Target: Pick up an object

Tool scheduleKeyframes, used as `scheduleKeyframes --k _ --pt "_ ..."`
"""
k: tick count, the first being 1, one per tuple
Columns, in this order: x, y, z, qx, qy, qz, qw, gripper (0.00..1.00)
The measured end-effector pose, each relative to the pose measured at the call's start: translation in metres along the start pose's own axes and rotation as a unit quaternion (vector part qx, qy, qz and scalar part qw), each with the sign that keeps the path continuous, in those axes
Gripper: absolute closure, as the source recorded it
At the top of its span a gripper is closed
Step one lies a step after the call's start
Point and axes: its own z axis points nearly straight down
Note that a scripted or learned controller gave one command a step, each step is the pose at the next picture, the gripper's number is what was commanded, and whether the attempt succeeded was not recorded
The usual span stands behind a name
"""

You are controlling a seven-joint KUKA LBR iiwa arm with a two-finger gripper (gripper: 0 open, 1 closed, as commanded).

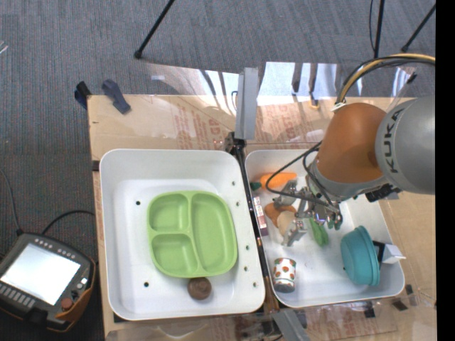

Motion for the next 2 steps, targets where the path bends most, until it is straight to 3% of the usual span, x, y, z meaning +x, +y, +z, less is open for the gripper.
scheduleKeyframes --k 1,2 --pt "-0.008 0.006 0.000 0.000 -0.001 0.027 0.9996 0.00" --pt "0.077 -0.020 -0.008 0.001 -0.019 0.030 0.9994 0.00"
